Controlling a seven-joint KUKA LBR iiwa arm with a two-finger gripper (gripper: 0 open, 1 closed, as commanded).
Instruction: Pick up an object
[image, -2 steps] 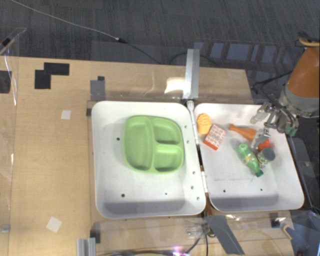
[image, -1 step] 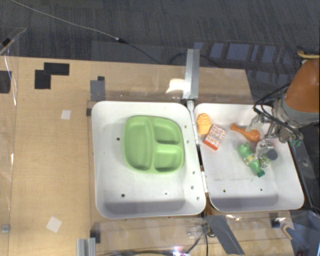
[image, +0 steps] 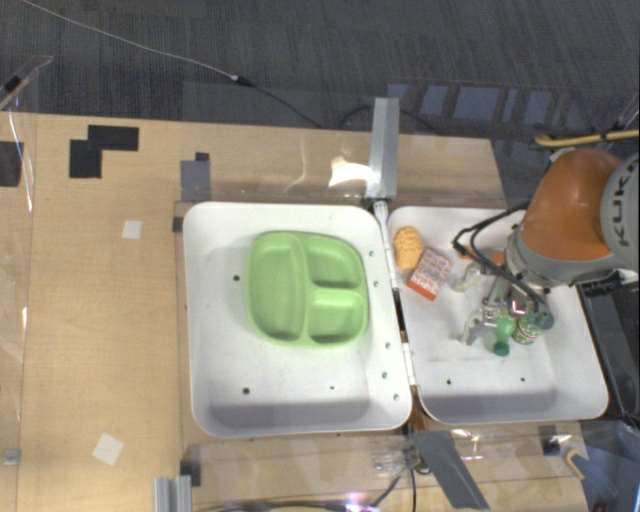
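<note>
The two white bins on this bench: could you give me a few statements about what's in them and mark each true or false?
1. The green divided plate lies in the left bin. True.
2. The orange-red packet lies in the left bin. False: it lies in the right bin, near the divider.
3. The arm's gripper is over the right bin. True.
4. The small yellow-orange item sits on the green plate. False: it lies in the right bin, beside the packet.
5. A small green object lies right by the gripper. True.
</note>
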